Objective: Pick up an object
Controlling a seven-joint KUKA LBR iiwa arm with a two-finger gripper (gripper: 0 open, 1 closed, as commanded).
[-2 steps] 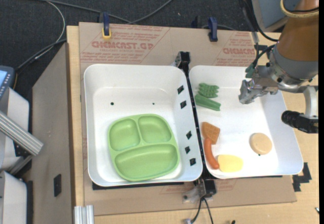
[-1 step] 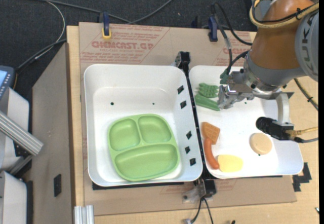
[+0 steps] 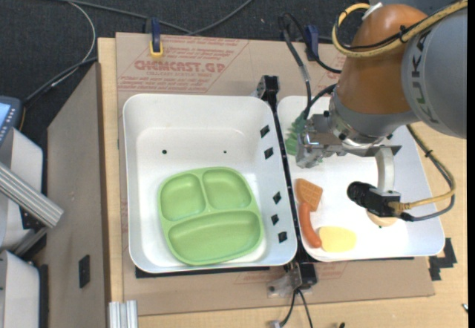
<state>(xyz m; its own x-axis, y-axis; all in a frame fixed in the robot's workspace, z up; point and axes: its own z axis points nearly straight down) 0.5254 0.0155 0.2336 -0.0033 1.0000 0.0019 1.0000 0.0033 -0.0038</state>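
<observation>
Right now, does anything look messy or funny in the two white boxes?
Nothing looks spilled or broken. The green divided plate lies flat in the left bin. In the right bin, an orange wedge, a red-orange stick and a yellow piece lie loosely together. The gripper hangs over something green, mostly hidden.

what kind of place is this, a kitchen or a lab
Most likely a robotics lab bench, not a kitchen. A grey and orange arm reaches over two white bins, loose cables run across the dark floor, and the food looks like plastic toys.
</observation>
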